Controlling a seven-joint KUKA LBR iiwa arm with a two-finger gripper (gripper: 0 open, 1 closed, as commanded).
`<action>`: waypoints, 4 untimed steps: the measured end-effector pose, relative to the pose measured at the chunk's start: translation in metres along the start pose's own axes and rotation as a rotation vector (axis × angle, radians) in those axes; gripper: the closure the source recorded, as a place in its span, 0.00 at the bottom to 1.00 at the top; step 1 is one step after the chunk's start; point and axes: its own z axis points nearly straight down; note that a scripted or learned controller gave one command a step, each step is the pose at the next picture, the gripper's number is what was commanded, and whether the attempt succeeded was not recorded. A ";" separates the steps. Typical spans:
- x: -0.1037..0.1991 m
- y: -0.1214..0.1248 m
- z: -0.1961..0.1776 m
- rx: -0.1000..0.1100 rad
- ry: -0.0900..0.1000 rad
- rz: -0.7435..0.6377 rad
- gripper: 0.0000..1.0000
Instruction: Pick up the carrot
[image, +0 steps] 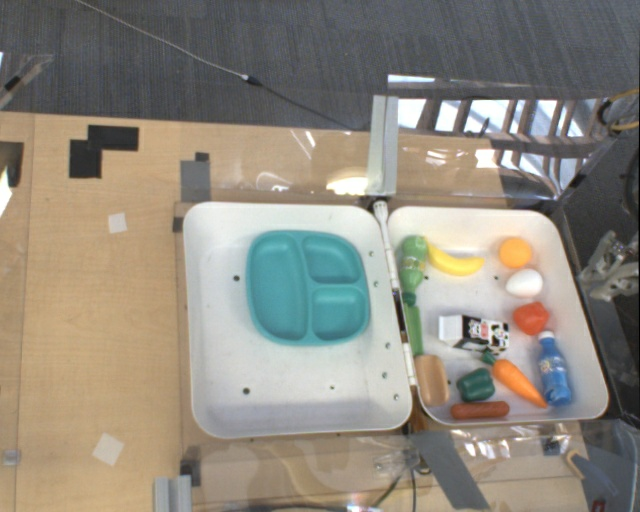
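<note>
Camera view: carrot lies near the front edge of the right bin

Closest to the camera, along the near edge of the right bin (590, 405), a brown-red sausage (480, 410) lies flat. Just behind it sits a dark green pepper (476, 383). The carrot (518, 382) lies just to the pepper's right, slanted, with its thick orange end towards the pepper and its tip pointing at the bin's near right corner. Its far end has a scrap of green top. A blue bottle (553, 368) with a white cap lies just beside the carrot, against the right edge. At the near left corner a tan block (431, 378) leans on the wall between the bins.

Mid-bin there is a small black-and-white carton (475, 330), with a red fruit (531, 318) to its right. Further back a white egg (524, 283) sits below an orange (516, 252), both near the far right corner. A banana (455, 262) lies along the far edge, and a long green vegetable (411, 268) runs down the left edge.

The left bin (215, 400) holds a teal divided plate (307, 287) at its middle.

Outside the right bin's right edge, level with the egg, the gripper (608, 268) shows as a grey metal shape, well apart from the carrot. I cannot tell whether it is spread or closed, and nothing can be seen in it.
</note>
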 end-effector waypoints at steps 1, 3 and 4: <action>0.002 0.004 0.109 -0.017 0.005 -0.158 1.00; -0.005 -0.006 0.008 0.004 -0.001 -0.319 1.00; -0.048 -0.041 0.073 -0.017 0.000 -0.409 1.00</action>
